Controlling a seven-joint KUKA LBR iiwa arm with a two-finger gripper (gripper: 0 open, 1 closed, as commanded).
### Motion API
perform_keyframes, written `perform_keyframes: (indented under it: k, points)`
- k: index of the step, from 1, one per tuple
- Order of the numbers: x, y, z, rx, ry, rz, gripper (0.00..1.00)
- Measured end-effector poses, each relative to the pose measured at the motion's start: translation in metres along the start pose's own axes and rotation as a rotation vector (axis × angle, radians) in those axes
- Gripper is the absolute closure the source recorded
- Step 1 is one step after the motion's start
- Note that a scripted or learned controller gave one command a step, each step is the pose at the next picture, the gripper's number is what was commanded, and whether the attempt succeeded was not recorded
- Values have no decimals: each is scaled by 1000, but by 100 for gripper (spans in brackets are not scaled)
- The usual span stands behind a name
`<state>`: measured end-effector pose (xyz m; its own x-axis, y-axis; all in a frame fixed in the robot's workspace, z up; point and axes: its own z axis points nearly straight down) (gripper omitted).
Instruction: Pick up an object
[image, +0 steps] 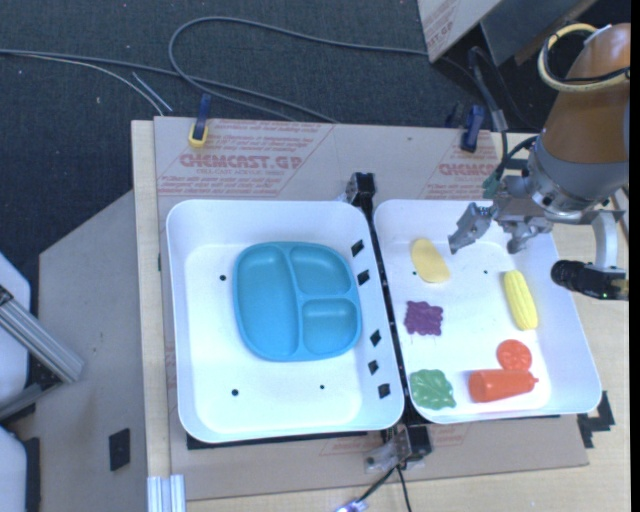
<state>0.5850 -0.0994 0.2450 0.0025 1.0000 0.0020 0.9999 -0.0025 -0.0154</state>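
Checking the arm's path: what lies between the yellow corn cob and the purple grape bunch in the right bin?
In the camera view, only bare white bin floor separates the yellow corn cob from the purple grape bunch.

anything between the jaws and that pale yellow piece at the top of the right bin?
Nothing visible. The gripper hangs open just right of the pale yellow piece, with bare right bin floor between them. The purple piece and corn cob lie farther off, clear of that path.
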Motion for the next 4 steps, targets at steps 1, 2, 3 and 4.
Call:
perform_keyframes:
  k: [1, 2, 3, 4]
  points:
    - [0, 2, -8, -14, -1, -3, 0]
    - [2, -3, 36, -10, 0, -2, 0]
    - [-3, -11, 88, -9, 0, -1, 0]
    - [7, -11, 138, -9, 1, -3, 0]
